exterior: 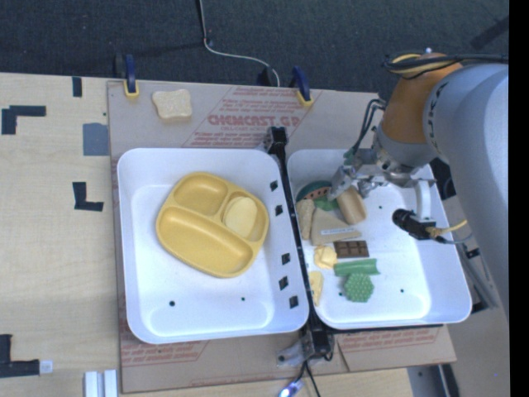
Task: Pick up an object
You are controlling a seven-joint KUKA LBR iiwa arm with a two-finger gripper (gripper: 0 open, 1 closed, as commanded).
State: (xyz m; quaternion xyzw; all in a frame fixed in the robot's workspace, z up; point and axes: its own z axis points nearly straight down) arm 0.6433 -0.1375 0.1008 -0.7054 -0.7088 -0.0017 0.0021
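Note:
My gripper hangs low over the back of the right bin, reaching in from the right. Directly below it, touching or nearly touching, lies a tan roll-shaped piece. Whether the roll sits in the gripper cannot be made out from this angle. Close by in the same bin are a dark green round piece, a beige slab, a brown chocolate bar, a yellow chunk and a green broccoli-like piece.
The left bin holds a yellow divided plate. A slice of toy bread lies on the cardboard behind the bins. A black fitting with a cable hangs off the arm over the right bin. Another yellow piece lies by the divider.

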